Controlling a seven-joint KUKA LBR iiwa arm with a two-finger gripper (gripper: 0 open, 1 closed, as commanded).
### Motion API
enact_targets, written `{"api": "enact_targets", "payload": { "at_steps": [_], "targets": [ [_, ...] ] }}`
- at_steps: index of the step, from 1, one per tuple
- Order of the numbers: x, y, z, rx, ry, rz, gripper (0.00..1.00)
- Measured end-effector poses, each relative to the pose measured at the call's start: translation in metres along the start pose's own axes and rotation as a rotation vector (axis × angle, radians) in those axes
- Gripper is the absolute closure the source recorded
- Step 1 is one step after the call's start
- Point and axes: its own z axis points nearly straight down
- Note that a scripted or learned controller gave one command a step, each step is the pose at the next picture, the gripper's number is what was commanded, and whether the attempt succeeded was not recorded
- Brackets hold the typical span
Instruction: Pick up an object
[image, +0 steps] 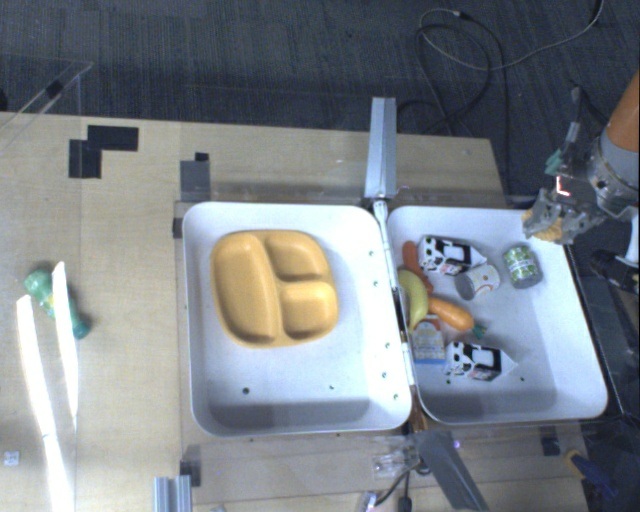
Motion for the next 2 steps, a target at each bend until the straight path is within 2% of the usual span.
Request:
{"api": "enact_targets", "payload": {
  "at_steps": [1,2],
  "targets": [
    [0.071,0.018,-0.001,0.002,0.001,0.081,1.0],
    [0.107,0.026,-0.022,0.002,0.001,0.167,1.0]
  ]
}}
